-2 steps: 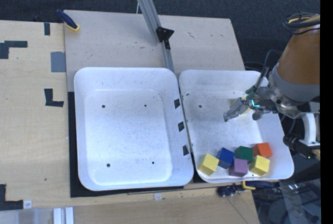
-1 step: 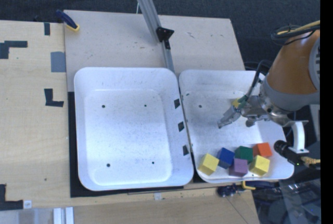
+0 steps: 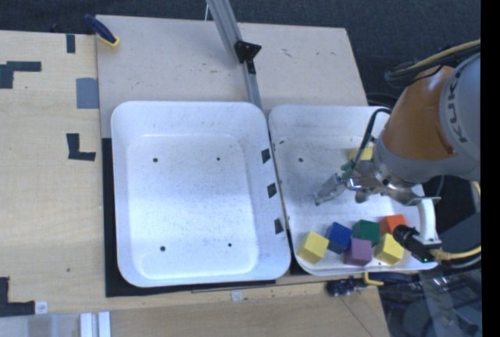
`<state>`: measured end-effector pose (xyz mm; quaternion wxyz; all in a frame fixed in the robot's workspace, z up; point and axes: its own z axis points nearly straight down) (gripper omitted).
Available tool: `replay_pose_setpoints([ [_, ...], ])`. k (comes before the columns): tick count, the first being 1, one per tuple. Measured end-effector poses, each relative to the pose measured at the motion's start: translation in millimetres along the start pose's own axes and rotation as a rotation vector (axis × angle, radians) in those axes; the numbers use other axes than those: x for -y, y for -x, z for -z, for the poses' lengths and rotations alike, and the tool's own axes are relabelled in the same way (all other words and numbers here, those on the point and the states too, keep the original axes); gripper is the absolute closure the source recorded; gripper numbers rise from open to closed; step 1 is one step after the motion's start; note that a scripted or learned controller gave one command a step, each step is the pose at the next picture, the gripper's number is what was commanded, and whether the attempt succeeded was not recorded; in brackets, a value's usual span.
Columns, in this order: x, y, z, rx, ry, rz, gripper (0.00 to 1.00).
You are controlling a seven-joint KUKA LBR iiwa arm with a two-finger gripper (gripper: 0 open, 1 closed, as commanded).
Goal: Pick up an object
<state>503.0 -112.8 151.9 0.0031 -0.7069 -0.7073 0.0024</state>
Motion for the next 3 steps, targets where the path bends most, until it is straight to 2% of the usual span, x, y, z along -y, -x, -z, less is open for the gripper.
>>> replay_pose_setpoints([
  [1, 1.6, -0.8, -54.3, 0.0, 0.0, 0.0, 0.0],
  [2, 0.6, -1.3, -41.5, -0.001, 0.003, 0.001, 1.0],
  [3, 2.6, -3.1, 0.3, 0.001, 0.01, 0.001, 1.0],
])
